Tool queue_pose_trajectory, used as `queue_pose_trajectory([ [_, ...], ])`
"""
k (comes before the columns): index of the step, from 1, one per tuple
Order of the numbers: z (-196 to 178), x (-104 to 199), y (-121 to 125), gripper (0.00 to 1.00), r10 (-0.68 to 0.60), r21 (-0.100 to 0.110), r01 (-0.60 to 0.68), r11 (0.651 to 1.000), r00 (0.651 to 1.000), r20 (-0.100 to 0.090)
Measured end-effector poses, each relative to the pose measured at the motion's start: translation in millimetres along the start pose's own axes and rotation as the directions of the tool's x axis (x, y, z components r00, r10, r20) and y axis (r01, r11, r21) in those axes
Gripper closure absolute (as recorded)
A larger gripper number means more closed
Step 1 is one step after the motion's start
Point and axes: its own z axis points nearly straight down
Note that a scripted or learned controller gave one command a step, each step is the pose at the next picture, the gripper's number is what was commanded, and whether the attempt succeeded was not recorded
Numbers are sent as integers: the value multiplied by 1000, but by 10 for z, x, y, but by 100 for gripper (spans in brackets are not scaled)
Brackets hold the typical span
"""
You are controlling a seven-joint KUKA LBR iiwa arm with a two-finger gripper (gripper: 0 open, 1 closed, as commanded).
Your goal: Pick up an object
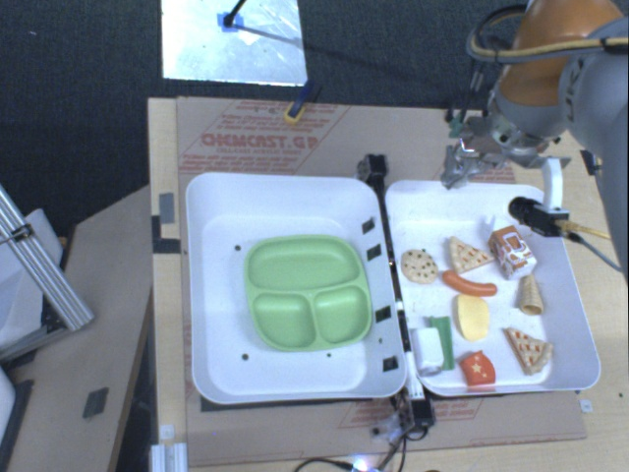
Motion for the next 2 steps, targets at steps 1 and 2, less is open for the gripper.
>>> queue_pose_trajectory([
  [1, -61, 2, 10, 100, 0, 4, 0, 1000, 1000, 0],
  [2, 9, 257, -404, 100, 0, 10, 0, 1000, 1000, -1],
])
